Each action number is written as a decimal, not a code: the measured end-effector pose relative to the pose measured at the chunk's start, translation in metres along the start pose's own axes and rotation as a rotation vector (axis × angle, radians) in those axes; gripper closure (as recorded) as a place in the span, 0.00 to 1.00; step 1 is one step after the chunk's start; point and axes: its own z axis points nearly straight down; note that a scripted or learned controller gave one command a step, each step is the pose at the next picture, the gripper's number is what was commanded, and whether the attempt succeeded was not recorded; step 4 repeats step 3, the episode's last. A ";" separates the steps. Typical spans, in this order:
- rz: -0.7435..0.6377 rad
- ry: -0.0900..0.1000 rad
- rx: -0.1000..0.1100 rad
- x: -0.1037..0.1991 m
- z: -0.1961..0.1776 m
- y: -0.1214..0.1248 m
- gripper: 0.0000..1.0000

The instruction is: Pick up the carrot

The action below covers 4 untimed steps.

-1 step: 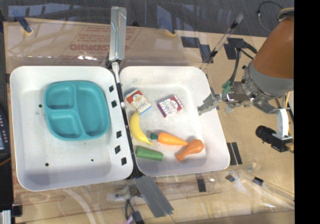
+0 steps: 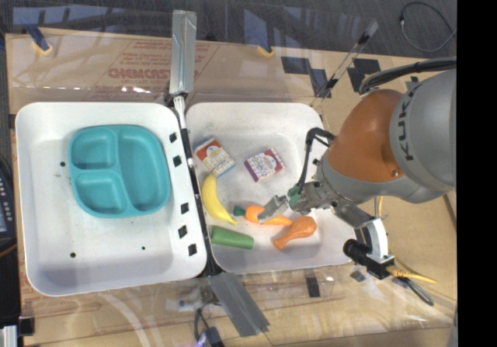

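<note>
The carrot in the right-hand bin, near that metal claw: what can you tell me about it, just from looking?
The carrot is a small orange piece with a green stub at its left end, glossy like a plastic toy. It lies flat on the floor of the right bin, near the front, pointing roughly left to right. The gripper sits right at its right end, partly covering it; whether it grips the carrot cannot be made out. A banana lies just to its left, a green vegetable in front, and an orange drumstick-shaped toy to its right.

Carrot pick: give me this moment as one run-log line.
target: carrot | bin: right bin, near edge | gripper: at carrot | grasp: unconfirmed | neighbours: banana, green piece, orange drumstick-shaped toy
</note>
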 end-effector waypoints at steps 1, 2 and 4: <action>0.013 -0.003 -0.006 0.005 0.058 0.006 0.00; 0.010 -0.003 -0.002 0.004 0.049 0.005 1.00; -0.089 -0.004 -0.008 0.050 -0.072 0.046 1.00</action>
